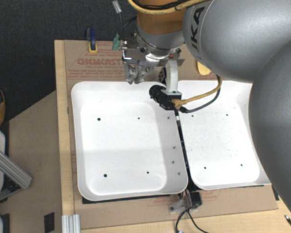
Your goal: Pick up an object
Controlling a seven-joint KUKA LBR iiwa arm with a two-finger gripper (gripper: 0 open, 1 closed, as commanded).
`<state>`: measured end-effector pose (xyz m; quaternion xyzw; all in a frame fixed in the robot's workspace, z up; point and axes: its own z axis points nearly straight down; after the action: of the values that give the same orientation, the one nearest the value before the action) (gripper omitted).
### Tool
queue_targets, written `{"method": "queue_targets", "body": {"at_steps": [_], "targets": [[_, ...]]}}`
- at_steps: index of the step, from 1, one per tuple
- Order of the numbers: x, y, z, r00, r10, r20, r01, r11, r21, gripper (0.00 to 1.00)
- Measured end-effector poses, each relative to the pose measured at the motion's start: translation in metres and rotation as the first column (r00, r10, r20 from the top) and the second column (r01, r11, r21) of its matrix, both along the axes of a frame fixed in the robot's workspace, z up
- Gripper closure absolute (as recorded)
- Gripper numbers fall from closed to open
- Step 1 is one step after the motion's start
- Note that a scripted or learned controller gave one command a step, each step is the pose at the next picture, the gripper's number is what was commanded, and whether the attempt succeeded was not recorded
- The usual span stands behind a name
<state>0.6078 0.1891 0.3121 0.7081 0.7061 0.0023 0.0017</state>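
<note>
Camera view: looks down at a slant on both bins.
Object: a pale yellow piece [204, 68] shows at the 12 o'clock edge of the right bin [223, 144], mostly hidden by the arm; what it is cannot be told.
Gripper: the gripper [135, 75] hangs over the 12 o'clock rim of the left bin [121, 144], toward that bin's 1 o'clock corner, well apart from the yellow piece.
Claw state: cannot tell, as the tip is small and blurred; nothing is seen pinched in it.
Arm: the grey arm [252, 42] covers the frame from 12 to 4 o'clock, with the orange band [160, 1] just above the wrist.
Cable: a black fitting [162, 96] sits over the seam between the bins, at 4 o'clock from the gripper; a tan cable [206, 97] loops from it across the right bin's 11 o'clock corner.
Board: a brown board [94, 61] with red lettering lies under both bins.
Clamps: a blue clamp [92, 37] and a green clamp [117, 42] grip the board's 12 o'clock edge.
</note>
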Motion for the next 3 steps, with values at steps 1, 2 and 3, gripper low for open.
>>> {"method": "queue_targets", "body": {"at_steps": [1,2,3], "targets": [[-0.009,-0.003,0.03,1.0,0.003,0.0,-0.003,1.0,0.001,1.0],[-0.029,0.02,-0.053,1.0,0.005,-0.015,-0.005,1.0,-0.002,1.0],[-0.032,-0.02,-0.005,1.0,-0.001,-0.001,0.001,1.0,0.0,1.0]]}}
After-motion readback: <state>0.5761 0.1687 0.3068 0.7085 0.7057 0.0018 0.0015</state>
